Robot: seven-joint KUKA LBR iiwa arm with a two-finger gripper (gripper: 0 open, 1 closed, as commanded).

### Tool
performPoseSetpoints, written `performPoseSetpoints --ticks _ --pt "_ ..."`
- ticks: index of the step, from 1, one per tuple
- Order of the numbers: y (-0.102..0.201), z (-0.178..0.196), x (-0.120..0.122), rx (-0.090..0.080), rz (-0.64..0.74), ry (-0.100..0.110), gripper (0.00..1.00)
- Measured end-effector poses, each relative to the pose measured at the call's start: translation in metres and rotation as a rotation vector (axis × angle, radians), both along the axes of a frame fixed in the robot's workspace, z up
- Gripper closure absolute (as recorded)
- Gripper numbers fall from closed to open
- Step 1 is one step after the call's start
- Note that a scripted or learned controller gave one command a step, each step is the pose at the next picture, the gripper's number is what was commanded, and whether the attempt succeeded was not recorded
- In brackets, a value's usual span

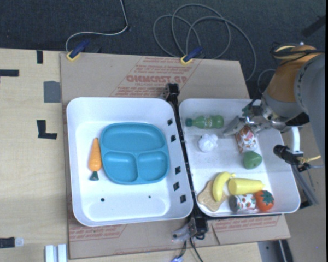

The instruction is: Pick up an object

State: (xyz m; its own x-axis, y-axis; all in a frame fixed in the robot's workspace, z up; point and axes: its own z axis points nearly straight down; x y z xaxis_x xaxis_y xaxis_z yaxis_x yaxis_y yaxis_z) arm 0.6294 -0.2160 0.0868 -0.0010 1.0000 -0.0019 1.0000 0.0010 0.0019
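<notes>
- Bench top: tan wood with black marks at far left; a cardboard sheet [153, 78] under both bins, held by two blue-and-yellow clamps [76, 51] at its far edge; grey cables looped on the dark floor beyond.
- Left bin [82, 111]: blue divided plate [135, 152] near centre; toy carrot [94, 157] just beside the plate's left edge, lying lengthwise, apart from it.
- Right bin [279, 198], far side: green bottle [205, 122] on its side; white crumpled lump [208, 142] just in front of it.
- Right bin, near side: banana [221, 184] resting on a bread slice [206, 198], yellow cylinder [245, 186] beside it, small printed can [241, 203], tomato [264, 200] touching the can.
- Right bin, right half: red-and-white packet [246, 140] upright, green fruit [252, 159] just below it.
- Gripper [245, 123]: low over the packet's top; fingers splayed apart, nothing seen between them.
</notes>
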Motion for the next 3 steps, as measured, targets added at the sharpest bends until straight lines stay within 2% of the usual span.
performPoseSetpoints --ticks 1,2,3 --pt "0.0 0.01 0.001 -0.003 0.001 -0.003 1.0" --pt "0.047 0.002 0.005 -0.001 0.0 -0.006 1.0" --pt "0.147 0.099 0.04 0.003 0.002 0.0 1.0"
